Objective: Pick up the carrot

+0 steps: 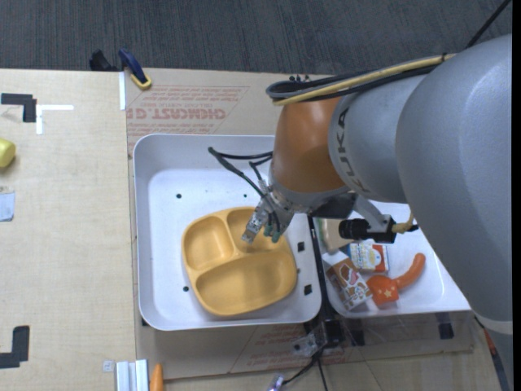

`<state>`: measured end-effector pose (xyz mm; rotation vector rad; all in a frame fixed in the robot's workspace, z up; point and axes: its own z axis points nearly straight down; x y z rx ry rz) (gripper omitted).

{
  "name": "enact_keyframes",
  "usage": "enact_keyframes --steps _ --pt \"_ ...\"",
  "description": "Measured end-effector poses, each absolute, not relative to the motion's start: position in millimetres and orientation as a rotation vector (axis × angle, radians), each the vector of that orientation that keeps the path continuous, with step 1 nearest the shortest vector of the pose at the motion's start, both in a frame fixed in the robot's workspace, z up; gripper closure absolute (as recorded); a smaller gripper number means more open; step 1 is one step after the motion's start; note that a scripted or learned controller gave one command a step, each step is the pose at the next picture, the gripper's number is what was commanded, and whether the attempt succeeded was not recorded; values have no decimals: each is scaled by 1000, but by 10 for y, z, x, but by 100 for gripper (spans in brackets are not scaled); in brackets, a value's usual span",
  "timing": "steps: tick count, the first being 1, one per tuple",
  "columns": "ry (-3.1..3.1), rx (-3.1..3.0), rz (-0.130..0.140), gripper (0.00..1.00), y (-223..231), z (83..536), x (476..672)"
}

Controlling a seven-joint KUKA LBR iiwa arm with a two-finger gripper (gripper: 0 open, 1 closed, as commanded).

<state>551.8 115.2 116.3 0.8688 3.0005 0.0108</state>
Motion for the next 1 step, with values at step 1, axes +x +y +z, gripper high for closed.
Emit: enact_keyframes --steps 1 --pt "3000 866 9 100 1145 1251 5525"
